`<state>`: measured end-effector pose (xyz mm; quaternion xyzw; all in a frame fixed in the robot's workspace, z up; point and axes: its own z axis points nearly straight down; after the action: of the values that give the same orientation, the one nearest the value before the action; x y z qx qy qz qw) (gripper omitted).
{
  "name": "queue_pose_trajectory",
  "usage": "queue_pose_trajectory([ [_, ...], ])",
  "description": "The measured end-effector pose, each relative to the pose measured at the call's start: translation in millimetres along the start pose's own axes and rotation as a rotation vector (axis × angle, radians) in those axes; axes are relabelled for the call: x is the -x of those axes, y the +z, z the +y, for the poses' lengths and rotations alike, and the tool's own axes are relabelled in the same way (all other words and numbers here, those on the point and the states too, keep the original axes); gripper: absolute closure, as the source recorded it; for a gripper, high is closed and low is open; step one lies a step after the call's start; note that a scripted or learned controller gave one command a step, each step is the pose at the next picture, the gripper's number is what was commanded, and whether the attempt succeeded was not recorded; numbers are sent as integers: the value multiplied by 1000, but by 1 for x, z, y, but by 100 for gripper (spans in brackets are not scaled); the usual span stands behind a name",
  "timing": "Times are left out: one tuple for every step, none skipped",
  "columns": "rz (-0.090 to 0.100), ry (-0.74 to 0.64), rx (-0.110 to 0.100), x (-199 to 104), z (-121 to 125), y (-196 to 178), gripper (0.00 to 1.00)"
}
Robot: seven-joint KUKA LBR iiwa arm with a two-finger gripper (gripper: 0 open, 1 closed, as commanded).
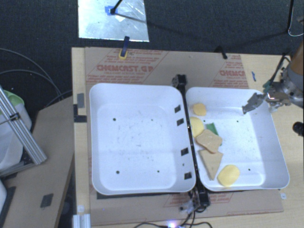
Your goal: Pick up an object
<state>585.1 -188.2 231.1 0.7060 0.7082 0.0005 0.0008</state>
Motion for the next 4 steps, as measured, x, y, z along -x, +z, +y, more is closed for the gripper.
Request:
queue_pose_trajectory([
  [5,9,-16,19,-104,114,0],
  [5,-9,-2,-77,-62,149,0],
  [4,-13,12,-176,-28,40,0],
  [3,-5,17,-195,-67,-104,0],
])
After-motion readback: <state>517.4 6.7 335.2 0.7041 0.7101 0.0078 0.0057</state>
